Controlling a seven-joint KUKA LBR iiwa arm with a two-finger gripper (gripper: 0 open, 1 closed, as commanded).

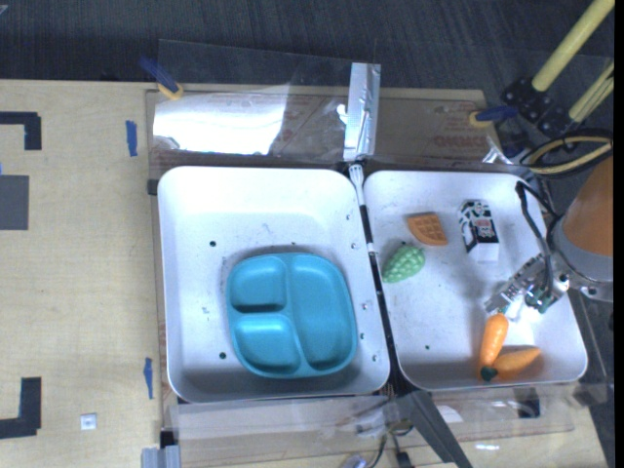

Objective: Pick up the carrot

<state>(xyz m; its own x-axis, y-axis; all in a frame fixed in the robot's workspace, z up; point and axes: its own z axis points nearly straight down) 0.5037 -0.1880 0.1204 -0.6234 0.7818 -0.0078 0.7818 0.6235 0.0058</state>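
Note:
Two orange carrots lie in the front right corner of the right bin (pixel 439 359). One carrot (pixel 494 338) stands lengthwise, its upper end pointing at the gripper. The other carrot (pixel 518 360) lies crosswise just below it, with a green stub at its left end. My gripper (pixel 520 293) hangs over the right side of this bin, just above and to the right of the upper carrot's top end. Nothing shows clearly between its tips. The arm, with its orange band (pixel 593 220), comes in from the right edge.
An orange cracker-like piece (pixel 427 228), a green bumpy toy (pixel 403 262) and a small black-and-white carton (pixel 479 227) lie in the back half of the right bin. The left bin (pixel 195 213) holds a blue divided plate (pixel 290 311). Cables and a yellow pole (pixel 575 32) sit at back right.

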